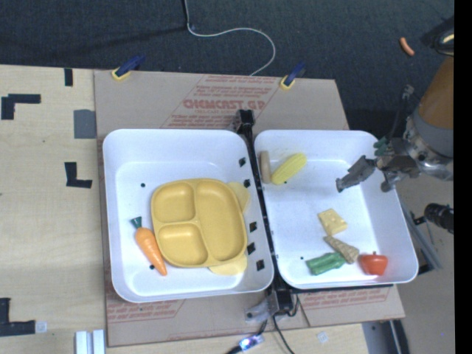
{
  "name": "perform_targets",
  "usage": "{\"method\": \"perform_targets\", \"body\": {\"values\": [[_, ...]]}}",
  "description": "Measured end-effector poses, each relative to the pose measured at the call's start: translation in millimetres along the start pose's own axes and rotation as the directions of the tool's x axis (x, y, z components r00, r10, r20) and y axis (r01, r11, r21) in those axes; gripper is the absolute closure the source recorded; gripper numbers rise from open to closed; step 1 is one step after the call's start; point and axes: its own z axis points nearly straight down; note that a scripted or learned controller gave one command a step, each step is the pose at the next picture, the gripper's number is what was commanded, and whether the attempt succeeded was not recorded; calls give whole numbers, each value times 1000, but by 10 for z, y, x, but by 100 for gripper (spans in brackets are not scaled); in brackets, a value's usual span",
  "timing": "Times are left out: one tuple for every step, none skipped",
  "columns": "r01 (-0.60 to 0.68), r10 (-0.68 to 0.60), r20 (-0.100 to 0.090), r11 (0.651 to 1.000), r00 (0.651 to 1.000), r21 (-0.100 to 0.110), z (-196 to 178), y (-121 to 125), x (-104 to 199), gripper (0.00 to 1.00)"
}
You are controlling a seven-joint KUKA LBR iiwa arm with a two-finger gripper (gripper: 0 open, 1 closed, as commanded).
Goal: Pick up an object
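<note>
You have two white bins side by side on a cardboard sheet [221,102]. In the left bin [122,153] sits a yellow divided plate [198,221], with a toy carrot [150,248] lying just beside its left edge.

The objects you could pick are all in the right bin [324,140]: a yellow corn cob [288,167] near the upper left corner, with a pale stick-shaped piece [265,167] just beside it against the wall; a cheese wedge [332,220] near the middle; and along the lower edge a green vegetable [324,263], a tan wedge-shaped piece [342,249] touching it, and a red tomato [374,263].

Your gripper [369,177] hovers over the right bin's upper right area, well apart from the corn and above the cheese. Its two dark fingers [353,175] are spread apart, and you can see nothing between them.
</note>
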Motion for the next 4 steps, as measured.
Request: {"method": "perform_targets", "body": {"values": [[3,-3,2,1000,1000,-12,-62,19,3,0],[3,-3,2,1000,1000,-8,379,3,-25,0],[3,-3,1,1000,1000,-6,1004,46,-62,0],[3,-3,1,1000,1000,-6,1635,-22,-51,0]]}}
